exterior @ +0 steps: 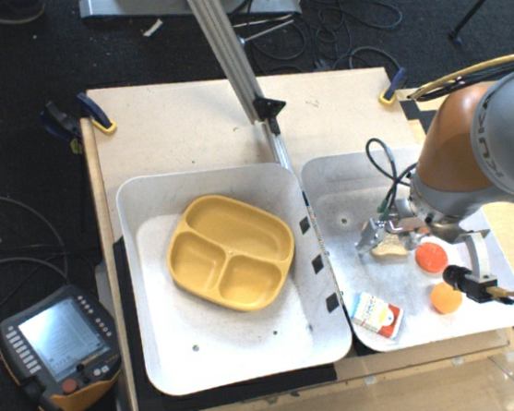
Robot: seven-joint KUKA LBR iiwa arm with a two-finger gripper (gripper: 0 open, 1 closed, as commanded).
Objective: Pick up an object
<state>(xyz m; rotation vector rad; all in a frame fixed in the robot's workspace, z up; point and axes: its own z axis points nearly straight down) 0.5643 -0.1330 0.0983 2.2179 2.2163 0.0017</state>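
My gripper [375, 234] is low in the right bin [339, 190], near its middle. Just to its lower right, touching or partly beneath it, lies a pale beige lump [392, 249]. A red round thing [431, 256] sits right of that lump. An orange ball [445, 299] lies further toward the front right. A small white carton with red and blue print [375, 314] rests near the bin's front left corner. The arm covers the right side of the bin.
The left bin [146, 213] holds a yellow three-compartment plate [231, 251] at its middle. A slanted metal pole [229, 50] rises behind the bins' shared edge. Clamps sit at the bench's back corners.
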